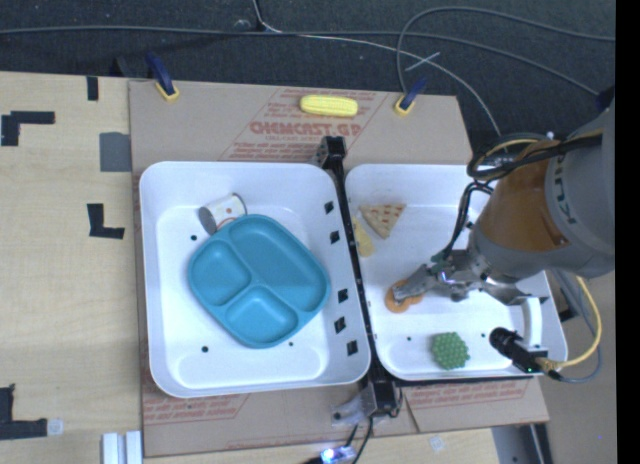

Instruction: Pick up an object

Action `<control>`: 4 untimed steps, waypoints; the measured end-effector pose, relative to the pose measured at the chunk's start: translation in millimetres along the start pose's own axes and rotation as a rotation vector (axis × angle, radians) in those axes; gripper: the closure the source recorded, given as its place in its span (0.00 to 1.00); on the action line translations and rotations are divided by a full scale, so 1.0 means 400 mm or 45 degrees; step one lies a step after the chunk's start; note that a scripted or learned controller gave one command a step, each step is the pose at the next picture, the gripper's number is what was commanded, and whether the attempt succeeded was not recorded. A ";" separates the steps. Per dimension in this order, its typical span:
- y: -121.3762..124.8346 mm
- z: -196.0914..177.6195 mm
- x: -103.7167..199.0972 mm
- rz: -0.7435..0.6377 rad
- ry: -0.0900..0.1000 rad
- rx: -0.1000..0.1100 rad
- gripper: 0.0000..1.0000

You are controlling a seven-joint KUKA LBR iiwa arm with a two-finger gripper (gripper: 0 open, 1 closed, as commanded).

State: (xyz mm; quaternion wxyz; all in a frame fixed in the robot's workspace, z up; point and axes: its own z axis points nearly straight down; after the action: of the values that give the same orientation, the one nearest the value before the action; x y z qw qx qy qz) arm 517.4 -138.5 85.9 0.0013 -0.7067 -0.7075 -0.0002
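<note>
In the right bin (520,367), the tool (408,292) touches an orange round piece (400,301); whether it grips, I cannot tell. A green ball (449,350) lies nearer, a triangular wedge (382,218) farther.

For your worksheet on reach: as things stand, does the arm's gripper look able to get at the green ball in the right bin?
Probably yes: the green ball lies uncovered near the gripper, with nothing between them.

red print on cardboard sheet (290,122) beneath the bins, partly legible, seemingly "CHEMCAST GP", smaller lines unreadable
</note>
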 end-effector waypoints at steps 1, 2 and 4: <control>0.005 -0.031 0.004 -0.004 0.002 -0.006 1.00; 0.027 -0.180 -0.004 -0.001 -0.005 -0.008 1.00; 0.008 -0.357 -0.007 0.000 -0.004 -0.004 1.00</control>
State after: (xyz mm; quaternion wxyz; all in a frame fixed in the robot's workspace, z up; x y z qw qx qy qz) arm 520.6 -141.6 228.7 -0.0008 -0.7067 -0.7075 -0.0003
